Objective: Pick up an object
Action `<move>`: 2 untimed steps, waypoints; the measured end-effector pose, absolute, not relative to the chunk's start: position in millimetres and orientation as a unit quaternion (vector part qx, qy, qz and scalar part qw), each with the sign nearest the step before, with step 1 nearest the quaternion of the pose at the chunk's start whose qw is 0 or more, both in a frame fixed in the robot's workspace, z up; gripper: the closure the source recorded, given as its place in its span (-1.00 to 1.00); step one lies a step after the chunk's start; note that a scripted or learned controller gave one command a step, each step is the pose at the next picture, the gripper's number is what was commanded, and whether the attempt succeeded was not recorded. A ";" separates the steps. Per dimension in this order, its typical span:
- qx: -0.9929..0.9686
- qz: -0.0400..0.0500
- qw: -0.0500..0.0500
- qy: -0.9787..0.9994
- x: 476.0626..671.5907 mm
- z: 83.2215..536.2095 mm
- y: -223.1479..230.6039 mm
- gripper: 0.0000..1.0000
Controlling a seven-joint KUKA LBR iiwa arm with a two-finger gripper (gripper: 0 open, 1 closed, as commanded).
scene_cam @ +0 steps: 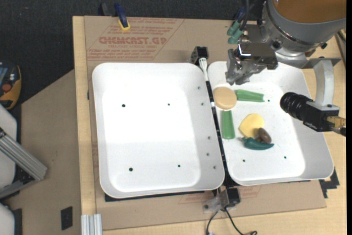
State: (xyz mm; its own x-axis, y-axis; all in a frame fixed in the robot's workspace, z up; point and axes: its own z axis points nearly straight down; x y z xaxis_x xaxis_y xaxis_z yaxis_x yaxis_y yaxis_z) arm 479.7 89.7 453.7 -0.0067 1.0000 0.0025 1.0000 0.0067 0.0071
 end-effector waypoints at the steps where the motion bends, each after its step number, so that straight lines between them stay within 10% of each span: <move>1: 0.706 0.004 0.002 0.708 479.6 513.0 114.8 1.00; 2: 0.706 0.002 0.002 0.708 479.9 520.1 113.9 1.00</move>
